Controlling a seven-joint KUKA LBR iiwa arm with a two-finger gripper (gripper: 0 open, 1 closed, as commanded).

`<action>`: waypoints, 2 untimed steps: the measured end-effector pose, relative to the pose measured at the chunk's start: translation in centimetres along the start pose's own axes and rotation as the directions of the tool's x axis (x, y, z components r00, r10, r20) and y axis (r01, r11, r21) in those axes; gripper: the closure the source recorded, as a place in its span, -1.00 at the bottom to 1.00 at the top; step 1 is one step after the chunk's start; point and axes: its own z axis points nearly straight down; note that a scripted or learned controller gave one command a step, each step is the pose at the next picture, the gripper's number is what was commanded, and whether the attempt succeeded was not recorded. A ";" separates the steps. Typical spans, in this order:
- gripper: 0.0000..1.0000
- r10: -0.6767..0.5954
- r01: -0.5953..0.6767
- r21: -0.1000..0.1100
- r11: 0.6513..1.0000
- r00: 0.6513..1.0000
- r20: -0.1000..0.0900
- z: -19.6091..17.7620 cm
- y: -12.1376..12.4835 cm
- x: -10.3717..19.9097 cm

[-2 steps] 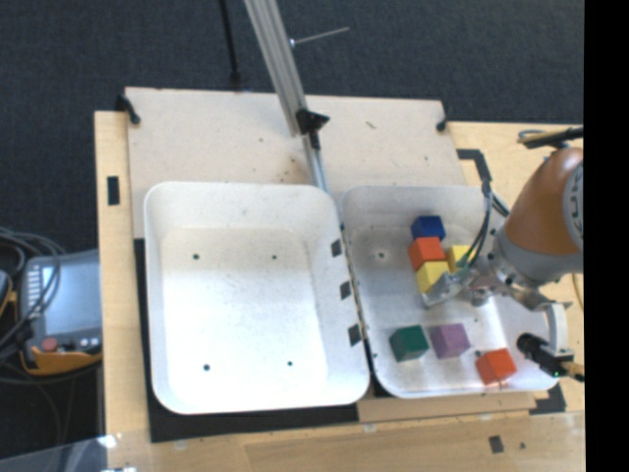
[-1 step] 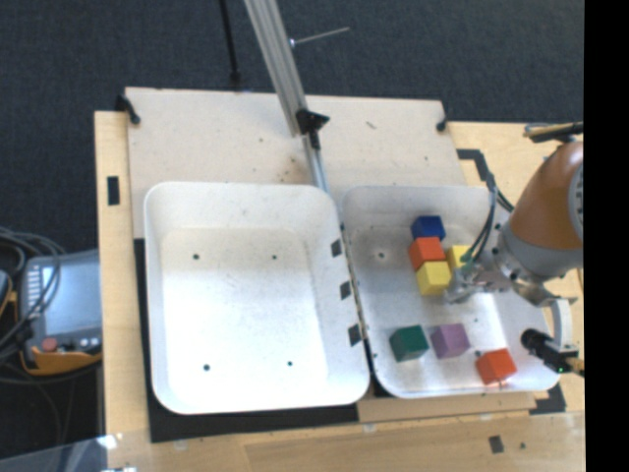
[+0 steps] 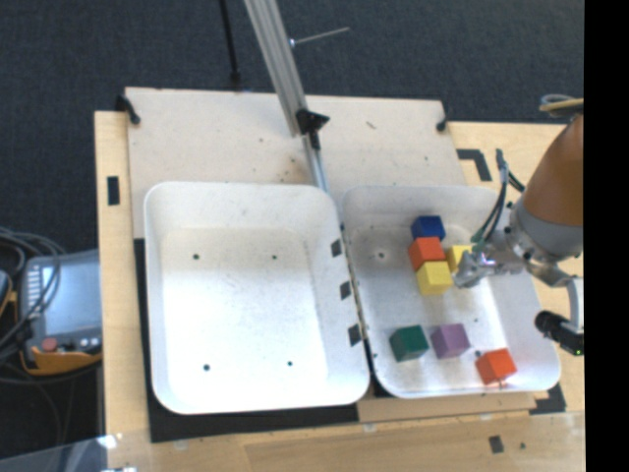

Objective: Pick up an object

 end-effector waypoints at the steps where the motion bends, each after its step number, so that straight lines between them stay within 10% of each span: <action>1: 1.00 -0.001 0.001 0.000 1.000 1.000 0.001 -4.5 0.4 -0.7; 2: 1.00 -0.002 0.002 -0.001 1.000 1.000 0.001 -10.0 0.6 -0.8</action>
